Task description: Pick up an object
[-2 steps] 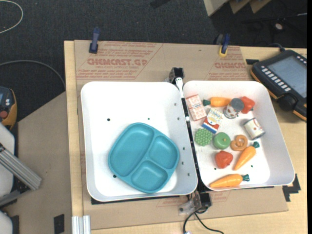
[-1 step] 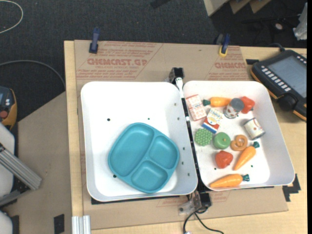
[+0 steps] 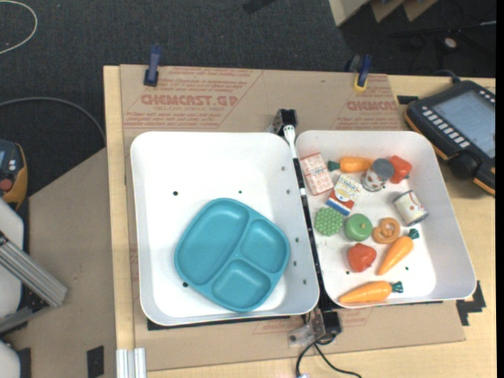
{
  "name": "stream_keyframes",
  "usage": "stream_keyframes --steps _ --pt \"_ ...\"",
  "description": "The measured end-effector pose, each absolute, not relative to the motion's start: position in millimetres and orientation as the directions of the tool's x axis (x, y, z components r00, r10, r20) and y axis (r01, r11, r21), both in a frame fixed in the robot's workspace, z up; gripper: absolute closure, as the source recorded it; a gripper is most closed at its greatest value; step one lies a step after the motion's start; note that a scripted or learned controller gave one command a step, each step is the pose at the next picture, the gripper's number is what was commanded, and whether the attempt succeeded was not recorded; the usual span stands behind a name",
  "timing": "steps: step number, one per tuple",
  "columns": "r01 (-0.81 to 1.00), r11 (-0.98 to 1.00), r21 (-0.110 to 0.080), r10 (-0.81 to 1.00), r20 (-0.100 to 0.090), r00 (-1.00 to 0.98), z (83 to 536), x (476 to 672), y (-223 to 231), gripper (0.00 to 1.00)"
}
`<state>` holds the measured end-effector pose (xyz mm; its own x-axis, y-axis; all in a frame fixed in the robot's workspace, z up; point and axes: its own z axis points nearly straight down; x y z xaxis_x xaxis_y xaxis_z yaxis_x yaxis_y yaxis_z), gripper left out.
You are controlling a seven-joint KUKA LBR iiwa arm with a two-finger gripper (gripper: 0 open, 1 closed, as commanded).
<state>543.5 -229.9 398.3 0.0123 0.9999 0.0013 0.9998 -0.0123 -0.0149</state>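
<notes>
Left bin point(image 3: 150, 211): teal divided plate point(image 3: 232, 253) is laid flat. Right bin point(image 3: 450, 239): toy food is scattered, with pink carton point(image 3: 316, 172), green disc point(image 3: 358, 227), red tomato point(image 3: 361, 257) and carrot point(image 3: 396, 254) left to right. Claw state cannot be told.

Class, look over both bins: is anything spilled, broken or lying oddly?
Nothing stands out. The toy foods lie loose inside the right bin, none over its rim. The blue tray sits flat, though turned askew, in the left bin.
</notes>
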Motion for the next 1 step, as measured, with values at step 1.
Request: stream_keyframes --steps 1 --pt "1.000 0.003 0.011 1.000 -0.002 -0.003 482.8 477.2 -176.3 1.00"
